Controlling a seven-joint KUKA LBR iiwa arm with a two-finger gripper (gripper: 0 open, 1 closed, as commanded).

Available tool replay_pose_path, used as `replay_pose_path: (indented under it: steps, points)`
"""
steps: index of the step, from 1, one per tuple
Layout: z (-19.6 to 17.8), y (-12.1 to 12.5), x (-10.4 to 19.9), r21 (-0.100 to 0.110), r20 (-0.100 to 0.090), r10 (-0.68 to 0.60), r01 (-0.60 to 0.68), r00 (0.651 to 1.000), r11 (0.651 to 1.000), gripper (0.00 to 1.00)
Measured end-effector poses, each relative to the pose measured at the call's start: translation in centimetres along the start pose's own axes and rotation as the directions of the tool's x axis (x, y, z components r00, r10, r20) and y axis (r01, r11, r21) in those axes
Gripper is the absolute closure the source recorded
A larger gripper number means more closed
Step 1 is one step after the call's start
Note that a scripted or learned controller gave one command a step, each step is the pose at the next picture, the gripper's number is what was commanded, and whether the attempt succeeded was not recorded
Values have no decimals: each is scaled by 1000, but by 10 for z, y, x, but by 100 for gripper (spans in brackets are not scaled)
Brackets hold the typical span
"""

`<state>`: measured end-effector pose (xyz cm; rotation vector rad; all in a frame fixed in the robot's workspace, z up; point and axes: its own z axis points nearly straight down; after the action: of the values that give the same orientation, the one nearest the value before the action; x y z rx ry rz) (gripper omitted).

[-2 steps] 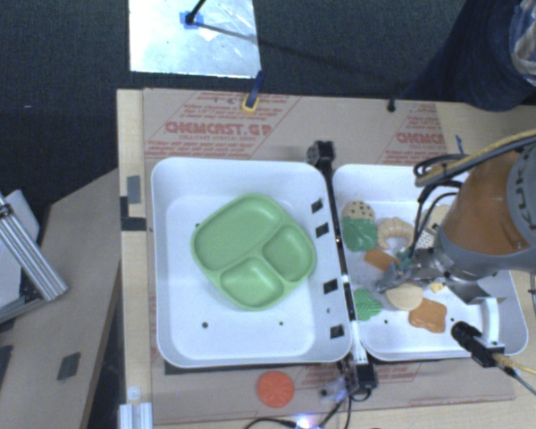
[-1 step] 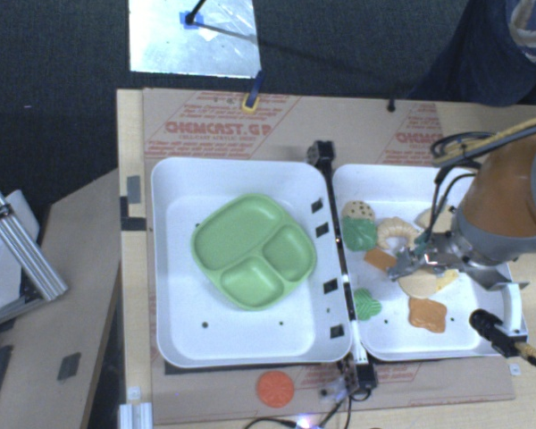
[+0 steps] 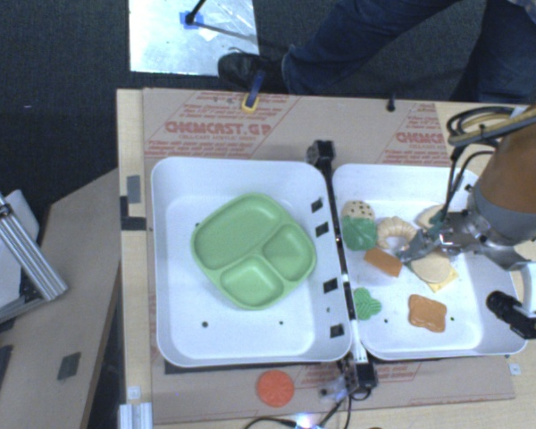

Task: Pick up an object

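The left bin carries a green divided plate, sitting slightly turned, and nothing there needs touching. Past the black divider, the right bin holds the small food pieces: a speckled cookie at the top, a dark green leafy piece just under it, a pale croissant-like pastry beside that, an orange block below, a small green piece near the bin's front left, a brown toast-shaped piece further right, and a pale yellow slice under the arm's tip.

The gripper hangs low over the cluster between the pastry and the yellow slice. From where I stand I can't tell how wide its fingers are, nor whether anything sits between them; the metal blurs into the pieces beneath.

To do this well, I'd say it should commit to one piece, likely the pastry or the orange block, come straight down so neighbours aren't shoved, and close on the narrow sides. The flat yellow slice looks hard to pinch.
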<state>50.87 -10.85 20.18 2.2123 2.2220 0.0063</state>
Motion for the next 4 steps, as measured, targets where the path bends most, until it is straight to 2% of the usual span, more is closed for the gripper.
replay_pose_path:
  steps: [1, 3, 4]
  points:
    - [-24, 2, 0, 3, -1, 0, 0, 1000, 1000, 100]
    - [-36, 70, 91, 3, -3, -6, 6, 1000, 1000, 100]
    - [-26, 84, 144, 4, -3, -6, 6, 1000, 1000, 100]
